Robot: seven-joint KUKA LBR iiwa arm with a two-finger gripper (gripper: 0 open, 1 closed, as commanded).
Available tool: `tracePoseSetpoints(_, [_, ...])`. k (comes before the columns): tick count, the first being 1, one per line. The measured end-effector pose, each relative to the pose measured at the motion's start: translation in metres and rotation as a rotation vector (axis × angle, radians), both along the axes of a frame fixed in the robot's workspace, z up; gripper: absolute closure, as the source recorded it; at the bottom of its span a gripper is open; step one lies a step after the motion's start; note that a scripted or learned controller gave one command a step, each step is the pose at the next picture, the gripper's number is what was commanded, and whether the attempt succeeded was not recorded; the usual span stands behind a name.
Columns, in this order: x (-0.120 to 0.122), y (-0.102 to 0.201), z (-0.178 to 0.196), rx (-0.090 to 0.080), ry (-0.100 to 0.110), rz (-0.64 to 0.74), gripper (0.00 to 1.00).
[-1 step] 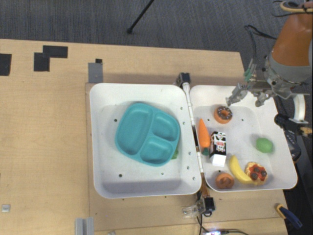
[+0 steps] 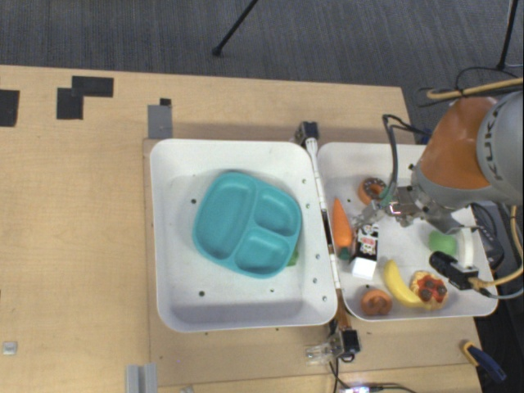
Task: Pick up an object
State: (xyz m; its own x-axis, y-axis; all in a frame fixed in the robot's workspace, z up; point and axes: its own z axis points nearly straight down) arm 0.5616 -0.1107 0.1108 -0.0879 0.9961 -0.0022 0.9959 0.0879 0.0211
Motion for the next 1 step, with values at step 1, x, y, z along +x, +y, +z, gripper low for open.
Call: tracePoseSetpoints(1, [0.0864,0.0190,-0.0258,0.002,0.018,-0.150,0.00])
